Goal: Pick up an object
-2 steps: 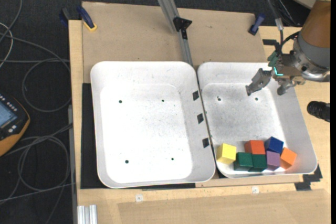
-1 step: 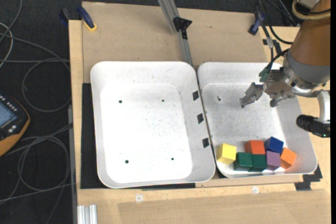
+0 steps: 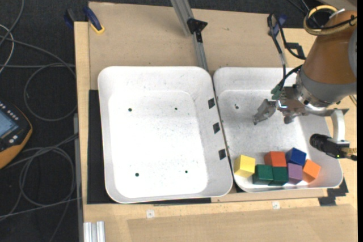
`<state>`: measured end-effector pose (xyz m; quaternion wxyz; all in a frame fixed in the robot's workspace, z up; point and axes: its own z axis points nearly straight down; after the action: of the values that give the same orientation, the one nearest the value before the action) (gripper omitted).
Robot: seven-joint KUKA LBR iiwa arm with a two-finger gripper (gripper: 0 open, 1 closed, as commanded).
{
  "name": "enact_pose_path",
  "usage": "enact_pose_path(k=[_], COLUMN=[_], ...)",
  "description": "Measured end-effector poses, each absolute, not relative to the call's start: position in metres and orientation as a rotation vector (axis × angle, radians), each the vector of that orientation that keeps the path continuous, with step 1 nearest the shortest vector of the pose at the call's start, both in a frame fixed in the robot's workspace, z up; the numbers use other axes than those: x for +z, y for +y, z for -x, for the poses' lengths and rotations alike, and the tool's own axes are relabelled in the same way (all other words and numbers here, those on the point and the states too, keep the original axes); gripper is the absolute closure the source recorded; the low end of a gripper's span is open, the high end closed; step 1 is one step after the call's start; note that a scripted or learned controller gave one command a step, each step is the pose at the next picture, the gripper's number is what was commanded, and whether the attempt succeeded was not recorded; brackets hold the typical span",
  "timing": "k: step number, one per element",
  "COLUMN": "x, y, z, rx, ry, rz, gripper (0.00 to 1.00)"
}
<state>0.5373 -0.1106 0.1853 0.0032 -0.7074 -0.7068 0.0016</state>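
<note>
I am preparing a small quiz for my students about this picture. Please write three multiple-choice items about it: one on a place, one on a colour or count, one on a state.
1. Where do the blocks lie?
A. In the left bin's centre
B. Along the near edge of the right bin
C. On the bench outside both bins

2. What colour is the block at the left end of the group?
A. Yellow
B. Pink
C. Black

3. What is between the fingers of the hand?
A. A green block
B. A blue block
C. Nothing

Answers:
1. B: the blocks are crowded at the near edge of the right bin.
2. A: the yellow block stands leftmost, a little apart from the green ones.
3. C: the hand hangs above the bare floor of the bin, away from the blocks, with its fingers spread and nothing in them.
</note>
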Motion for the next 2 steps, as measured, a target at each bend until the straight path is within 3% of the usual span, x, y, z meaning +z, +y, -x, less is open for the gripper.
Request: enact_pose_path(k=[1, 2], x=[0.129, 0.144], y=[-0.107, -0.107], z=[-0.526, -0.529], rx=[0.007, -0.003], ry=[-2.215, -2.222], rz=[2.216, 2.221], gripper=[0.0, 1.0])
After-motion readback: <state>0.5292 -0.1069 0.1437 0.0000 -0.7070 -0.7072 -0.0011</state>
